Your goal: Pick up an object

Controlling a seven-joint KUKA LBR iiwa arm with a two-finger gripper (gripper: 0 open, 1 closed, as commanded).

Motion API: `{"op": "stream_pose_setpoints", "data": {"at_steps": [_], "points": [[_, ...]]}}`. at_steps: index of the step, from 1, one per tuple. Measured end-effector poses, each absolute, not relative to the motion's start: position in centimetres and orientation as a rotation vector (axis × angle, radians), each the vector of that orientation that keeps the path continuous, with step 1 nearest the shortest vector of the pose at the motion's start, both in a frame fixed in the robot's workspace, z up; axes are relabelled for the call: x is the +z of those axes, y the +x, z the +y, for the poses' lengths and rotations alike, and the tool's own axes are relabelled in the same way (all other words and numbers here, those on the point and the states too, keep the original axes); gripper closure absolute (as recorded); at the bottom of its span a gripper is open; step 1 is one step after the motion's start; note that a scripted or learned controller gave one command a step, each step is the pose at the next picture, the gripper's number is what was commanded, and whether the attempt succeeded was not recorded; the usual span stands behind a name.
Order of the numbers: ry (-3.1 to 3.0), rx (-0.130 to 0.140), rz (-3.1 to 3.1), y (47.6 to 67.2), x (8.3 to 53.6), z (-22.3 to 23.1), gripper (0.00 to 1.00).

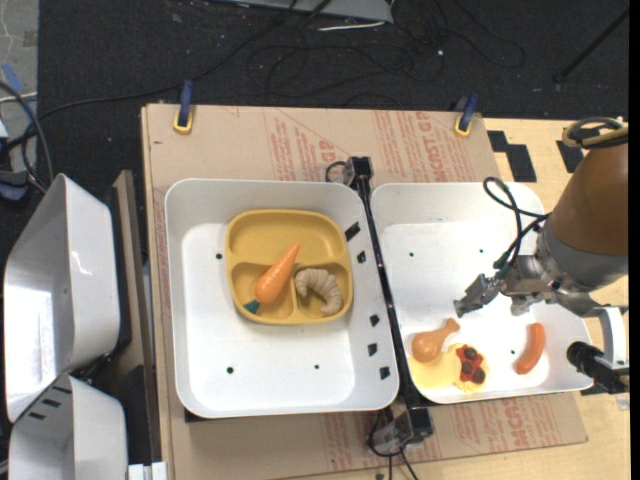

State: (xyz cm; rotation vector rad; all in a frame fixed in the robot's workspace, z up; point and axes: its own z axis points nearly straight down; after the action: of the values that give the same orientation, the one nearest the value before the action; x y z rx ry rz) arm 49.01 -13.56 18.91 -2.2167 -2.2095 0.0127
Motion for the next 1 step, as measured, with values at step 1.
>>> {"op": "stream_pose_setpoints", "data": {"at_steps": [1], "points": [[-2.22,0.001,-2.222,49.33,19.53,-13.53,0.0]]}}
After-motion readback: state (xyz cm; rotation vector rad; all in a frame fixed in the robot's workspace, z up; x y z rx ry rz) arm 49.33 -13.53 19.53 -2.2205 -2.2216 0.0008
